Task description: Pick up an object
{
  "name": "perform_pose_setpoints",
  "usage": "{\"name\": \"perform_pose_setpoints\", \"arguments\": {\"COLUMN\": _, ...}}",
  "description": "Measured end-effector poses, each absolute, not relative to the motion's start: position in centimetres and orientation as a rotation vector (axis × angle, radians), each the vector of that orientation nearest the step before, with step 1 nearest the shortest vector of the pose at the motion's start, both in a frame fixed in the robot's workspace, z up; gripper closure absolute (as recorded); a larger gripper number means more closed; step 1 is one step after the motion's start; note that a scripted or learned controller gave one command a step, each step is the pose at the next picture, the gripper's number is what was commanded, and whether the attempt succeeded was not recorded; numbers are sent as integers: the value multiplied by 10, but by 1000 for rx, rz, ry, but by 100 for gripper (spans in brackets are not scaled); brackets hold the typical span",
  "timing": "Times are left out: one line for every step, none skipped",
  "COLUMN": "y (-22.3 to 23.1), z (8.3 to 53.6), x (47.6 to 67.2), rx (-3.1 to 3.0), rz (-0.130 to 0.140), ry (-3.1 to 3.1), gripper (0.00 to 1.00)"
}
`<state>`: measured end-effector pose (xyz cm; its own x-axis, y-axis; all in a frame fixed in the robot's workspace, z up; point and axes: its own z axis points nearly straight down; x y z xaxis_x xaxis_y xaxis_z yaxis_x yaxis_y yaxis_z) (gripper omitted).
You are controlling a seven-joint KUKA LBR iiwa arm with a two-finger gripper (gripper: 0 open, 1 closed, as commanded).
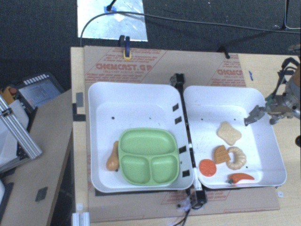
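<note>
pincer (256, 115) hovers, seemingly open, above right bin (268, 140)

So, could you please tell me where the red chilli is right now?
The chilli lies in the right bin, near its front edge, just below the pretzel and to the right of the tomato.

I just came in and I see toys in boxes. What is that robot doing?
The robot's gripper is hanging at the right edge of the right bin, with nothing in it. Below it lie toy foods: a piece of bread, a pretzel, a tomato and a chili pepper. The left bin has a green plate.
</note>
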<state>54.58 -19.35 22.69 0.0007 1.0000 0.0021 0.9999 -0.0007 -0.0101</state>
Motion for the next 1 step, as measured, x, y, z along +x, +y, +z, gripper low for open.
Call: {"name": "perform_pose_setpoints", "arguments": {"y": -193, "z": 234, "x": 548, "rx": -2219, "rz": -1, "ry": -2226, "gripper": 0}}
